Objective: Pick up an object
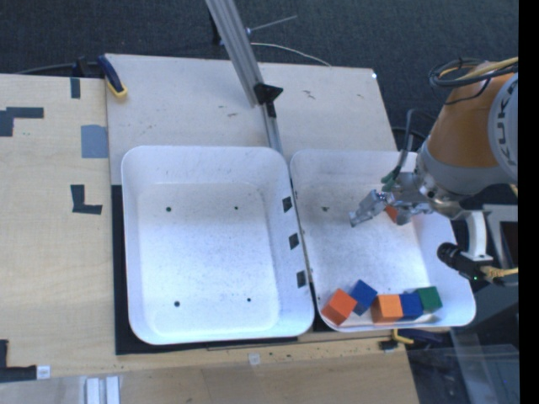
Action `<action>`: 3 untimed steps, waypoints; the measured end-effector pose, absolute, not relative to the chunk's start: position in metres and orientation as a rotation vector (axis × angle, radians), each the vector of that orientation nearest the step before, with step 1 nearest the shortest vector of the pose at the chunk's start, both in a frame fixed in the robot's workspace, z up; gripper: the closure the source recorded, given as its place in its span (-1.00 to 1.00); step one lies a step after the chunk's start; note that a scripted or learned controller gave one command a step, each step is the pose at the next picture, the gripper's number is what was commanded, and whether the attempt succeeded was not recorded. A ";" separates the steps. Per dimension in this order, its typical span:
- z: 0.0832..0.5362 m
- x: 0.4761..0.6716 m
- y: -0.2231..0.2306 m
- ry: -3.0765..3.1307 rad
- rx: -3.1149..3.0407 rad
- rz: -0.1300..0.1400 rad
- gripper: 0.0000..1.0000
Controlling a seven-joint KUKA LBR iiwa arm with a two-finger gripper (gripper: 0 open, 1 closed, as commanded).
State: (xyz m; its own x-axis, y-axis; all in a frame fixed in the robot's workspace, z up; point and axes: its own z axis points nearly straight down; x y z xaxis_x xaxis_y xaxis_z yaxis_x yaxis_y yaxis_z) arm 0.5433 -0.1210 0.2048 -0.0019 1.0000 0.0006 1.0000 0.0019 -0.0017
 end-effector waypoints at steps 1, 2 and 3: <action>0.243 0.559 -0.185 -2.223 -2.228 0.001 -1.00; 0.088 0.593 -0.209 -2.221 -2.218 0.007 -1.00; 0.092 0.681 -0.209 -2.214 -2.210 0.016 -1.00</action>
State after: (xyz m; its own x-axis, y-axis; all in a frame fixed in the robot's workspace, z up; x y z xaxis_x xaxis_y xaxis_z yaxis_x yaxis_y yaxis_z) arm 0.6809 -0.2089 0.0920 -0.0019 1.0000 0.0018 0.9999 0.0019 -0.0166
